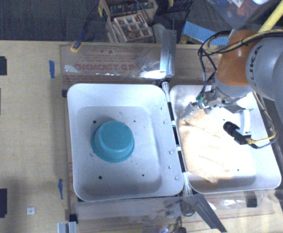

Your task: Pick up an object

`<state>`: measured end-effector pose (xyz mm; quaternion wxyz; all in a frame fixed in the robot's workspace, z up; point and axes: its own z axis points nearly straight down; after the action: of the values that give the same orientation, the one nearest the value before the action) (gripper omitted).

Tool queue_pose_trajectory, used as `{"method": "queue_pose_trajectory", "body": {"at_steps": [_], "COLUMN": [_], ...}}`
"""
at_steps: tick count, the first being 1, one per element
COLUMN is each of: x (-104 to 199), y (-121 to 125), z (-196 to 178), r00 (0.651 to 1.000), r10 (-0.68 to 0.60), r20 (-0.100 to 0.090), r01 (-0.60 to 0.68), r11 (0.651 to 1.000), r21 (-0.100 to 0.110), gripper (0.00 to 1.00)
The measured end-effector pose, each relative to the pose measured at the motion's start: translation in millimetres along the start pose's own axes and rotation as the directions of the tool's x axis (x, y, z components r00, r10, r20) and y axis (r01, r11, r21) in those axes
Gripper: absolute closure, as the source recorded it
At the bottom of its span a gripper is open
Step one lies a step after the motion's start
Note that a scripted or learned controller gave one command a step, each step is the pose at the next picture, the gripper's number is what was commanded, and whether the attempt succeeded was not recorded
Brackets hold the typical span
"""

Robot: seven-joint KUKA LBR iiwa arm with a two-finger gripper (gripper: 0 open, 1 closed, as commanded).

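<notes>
A teal bowl (113, 140) lies upside down in the middle of the left white bin (83, 101). A flat tan sheet (207, 149), brightly lit, covers much of the floor of the right white bin (270, 176). My gripper (203, 103) reaches down into the right bin's far left part, right at the sheet's far corner. Its tip is small and partly hidden by the wrist. The grey arm with its orange band (234, 62) comes in from the upper right.
A black cable fitting (233, 130) with a yellow-tipped wire hangs off the wrist over the right bin. A clear plastic bag (112, 67) and a metal bracket (168, 57) lie behind the bins. Boxes and clutter stand further back.
</notes>
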<state>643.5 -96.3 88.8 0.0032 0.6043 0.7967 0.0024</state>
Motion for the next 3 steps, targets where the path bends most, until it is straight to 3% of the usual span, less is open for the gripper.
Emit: {"method": "queue_pose_trajectory", "body": {"at_steps": [1,2,3], "x": [-2,-2,-11], "y": [1,1,23], "z": [-12,-12,1], "r00": [1.0,1.0,1.0], "r10": [0.004,0.004,0.011], "r20": [0.001,0.001,0.001], "r01": [-0.004,-0.004,-0.011], "r11": [1.0,1.0,1.0], "r21": [-0.006,-0.006,0.002], "gripper": [1.0,0.0,0.0]}}
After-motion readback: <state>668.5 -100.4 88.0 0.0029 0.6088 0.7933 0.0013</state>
